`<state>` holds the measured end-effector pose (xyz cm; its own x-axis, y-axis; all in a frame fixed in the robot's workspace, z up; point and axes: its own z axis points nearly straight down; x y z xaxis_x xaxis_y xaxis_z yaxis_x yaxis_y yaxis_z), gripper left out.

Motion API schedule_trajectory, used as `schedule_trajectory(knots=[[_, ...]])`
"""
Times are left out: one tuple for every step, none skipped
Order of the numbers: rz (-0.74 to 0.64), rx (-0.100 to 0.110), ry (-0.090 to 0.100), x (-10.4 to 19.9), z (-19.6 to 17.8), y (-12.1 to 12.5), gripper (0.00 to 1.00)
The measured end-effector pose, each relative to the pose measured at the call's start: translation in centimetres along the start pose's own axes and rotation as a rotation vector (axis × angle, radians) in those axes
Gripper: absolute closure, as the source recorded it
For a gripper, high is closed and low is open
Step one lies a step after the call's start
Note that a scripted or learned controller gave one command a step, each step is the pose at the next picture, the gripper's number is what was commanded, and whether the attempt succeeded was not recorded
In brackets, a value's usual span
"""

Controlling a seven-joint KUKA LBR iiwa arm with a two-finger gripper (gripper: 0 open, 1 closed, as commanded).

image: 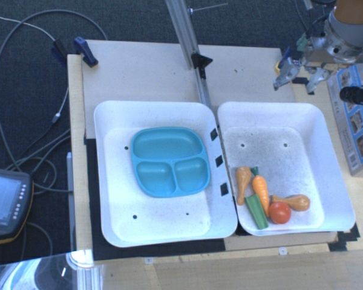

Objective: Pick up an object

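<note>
The right bin [327, 132] holds toy food bunched at its near edge: an orange carrot [261, 190], a green vegetable [256, 212], a red tomato [279, 212], a tan-orange squash [297, 202] and a tan piece [243, 181]. A blue divided plate [169, 161] lies in the left bin [109, 162]. My gripper [295, 83] hangs above the bench just beyond the right bin's far rim, well away from the food. Its fingers [281, 80] are spread open with nothing between them.
A metal pole [184, 23] slants down to the seam between the bins. Cables [42, 59] and a tablet [6, 201] lie off the bench on the left. A blue clamp [85, 50] sits at the bench's far-left corner. A printed box [354, 119] lies right of the right bin.
</note>
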<state>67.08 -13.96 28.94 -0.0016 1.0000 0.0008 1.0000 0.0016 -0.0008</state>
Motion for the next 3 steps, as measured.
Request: schedule_trajectory(knots=[[0.000,0.001,-0.001,0.0,0.0,0.0,0.00],[0.000,0.005,0.000,-0.1,4.6,0.8,0.00],[0.001,0.007,0.000,-0.3,11.0,0.7,0.00]])
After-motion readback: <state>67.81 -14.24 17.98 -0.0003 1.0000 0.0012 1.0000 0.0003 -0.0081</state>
